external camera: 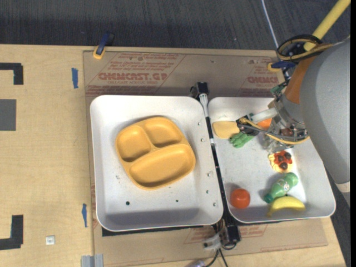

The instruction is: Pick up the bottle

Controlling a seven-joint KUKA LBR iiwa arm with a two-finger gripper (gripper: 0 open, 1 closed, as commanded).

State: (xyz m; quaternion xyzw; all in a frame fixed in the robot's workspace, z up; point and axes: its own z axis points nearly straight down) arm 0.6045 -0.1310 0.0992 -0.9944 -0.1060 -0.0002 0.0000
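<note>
End effector hangs low over the back of the right bin, beneath the grey arm with its orange band; whether it is wide or narrow cannot be told from this angle, and nothing is seen held in it. Just beside it to the left lie a small green toy and a pale yellow piece. Nearer the camera sits a small item with red and dark spots. The green bottle lies tilted in the front right part of that bin, touching a yellow banana, with a red tomato to its left. The left bin holds a yellow divided plate. Both bins rest on the table.
</note>
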